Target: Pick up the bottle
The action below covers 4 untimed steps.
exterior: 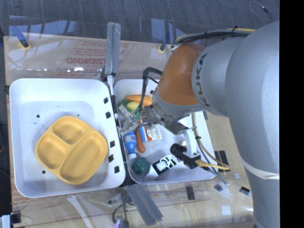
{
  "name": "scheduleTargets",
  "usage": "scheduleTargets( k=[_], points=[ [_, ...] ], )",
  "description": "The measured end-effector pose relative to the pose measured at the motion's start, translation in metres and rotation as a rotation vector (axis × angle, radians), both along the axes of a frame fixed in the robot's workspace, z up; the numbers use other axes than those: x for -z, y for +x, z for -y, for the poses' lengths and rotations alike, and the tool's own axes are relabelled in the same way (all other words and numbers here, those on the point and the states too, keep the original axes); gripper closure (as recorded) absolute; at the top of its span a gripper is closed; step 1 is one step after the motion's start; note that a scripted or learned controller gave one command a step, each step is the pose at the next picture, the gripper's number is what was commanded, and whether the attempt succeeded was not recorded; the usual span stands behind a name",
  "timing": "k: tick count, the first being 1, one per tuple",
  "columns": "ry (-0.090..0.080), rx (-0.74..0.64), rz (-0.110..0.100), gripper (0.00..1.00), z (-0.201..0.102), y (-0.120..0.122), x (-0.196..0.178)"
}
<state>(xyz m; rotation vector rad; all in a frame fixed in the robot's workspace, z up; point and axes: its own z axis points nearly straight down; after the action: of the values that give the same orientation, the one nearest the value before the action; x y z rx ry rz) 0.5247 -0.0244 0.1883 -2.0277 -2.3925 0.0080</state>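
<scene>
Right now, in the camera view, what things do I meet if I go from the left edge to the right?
Left bin → yellow tray → blue-capped bottle → orange sausage-shaped toy → black-and-white box → grey arm.

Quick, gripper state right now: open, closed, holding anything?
Gripper: cannot be told. It sits low in the right bin among the clutter, with the arm's wrist covering it.

"KUKA" lettering on grey arm (202,87); faint red print on plastic sheet (85,60), unreadable.
</scene>
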Motion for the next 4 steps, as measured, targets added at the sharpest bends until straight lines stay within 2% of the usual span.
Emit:
scheduleTargets(
  k=[1,2,3,4],
  points=[
    [0.000,-0.128,0.002,0.00,-0.100,0.012,0.000],
    [0.001,-0.160,-0.001,0.00,-0.023,-0.013,0.000],
    [0.001,-0.138,-0.001,0.00,-0.019,-0.048,0.000],
    [0.001,-0.137,0.000,0.00,-0.019,-0.048,0.000]
  ],
)
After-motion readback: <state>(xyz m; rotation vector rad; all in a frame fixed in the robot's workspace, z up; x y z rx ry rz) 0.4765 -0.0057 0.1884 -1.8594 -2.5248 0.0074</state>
